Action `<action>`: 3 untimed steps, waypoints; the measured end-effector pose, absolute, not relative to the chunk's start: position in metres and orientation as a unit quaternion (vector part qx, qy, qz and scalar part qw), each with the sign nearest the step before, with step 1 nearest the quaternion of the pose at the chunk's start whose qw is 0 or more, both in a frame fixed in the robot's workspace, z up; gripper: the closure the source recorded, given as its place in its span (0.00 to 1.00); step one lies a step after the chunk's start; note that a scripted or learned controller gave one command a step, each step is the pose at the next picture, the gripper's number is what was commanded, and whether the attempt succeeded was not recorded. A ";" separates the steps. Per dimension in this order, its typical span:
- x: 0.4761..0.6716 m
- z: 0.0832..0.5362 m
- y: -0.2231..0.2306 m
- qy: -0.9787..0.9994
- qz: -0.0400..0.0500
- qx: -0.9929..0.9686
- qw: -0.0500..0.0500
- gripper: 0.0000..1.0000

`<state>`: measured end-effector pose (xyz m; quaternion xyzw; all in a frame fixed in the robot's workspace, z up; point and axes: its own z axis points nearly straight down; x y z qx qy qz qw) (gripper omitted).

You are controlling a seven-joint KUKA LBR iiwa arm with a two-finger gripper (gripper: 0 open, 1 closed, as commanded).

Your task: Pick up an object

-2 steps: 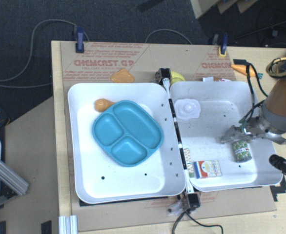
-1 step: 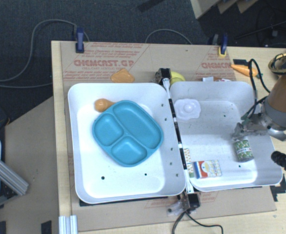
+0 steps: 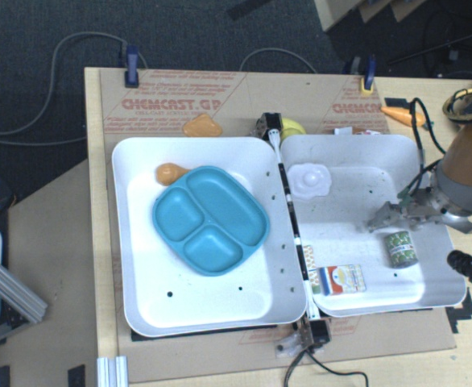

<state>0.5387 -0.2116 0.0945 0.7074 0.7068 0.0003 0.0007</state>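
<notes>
Tool (image 3: 389, 218) sits low in the right bin (image 3: 357, 156), at the end of the grey arm (image 3: 461, 180) that comes in from the right, and we cannot tell from this angle how it is set. We see a small green can (image 3: 401, 248) lying on its side just below the tool, close to it, on the bin floor. Further left in the same bin we find a white round lid (image 3: 308, 179) near the upper left corner and a flat printed card (image 3: 339, 280) along the lower edge. In the left bin (image 3: 220, 317) we see a blue divided tray (image 3: 210, 219) with an orange piece (image 3: 170, 172) touching its upper left rim. On the worktop (image 3: 171, 99) behind the bins lie another orange lump (image 3: 201, 126) and a yellow object (image 3: 291, 128).
</notes>
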 end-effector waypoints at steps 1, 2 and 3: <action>0.495 0.084 -0.181 0.707 -0.001 0.707 -0.003 0.00; 0.497 0.094 -0.183 0.707 0.000 0.708 0.000 1.00; 0.547 0.084 -0.134 0.709 0.001 0.705 0.002 1.00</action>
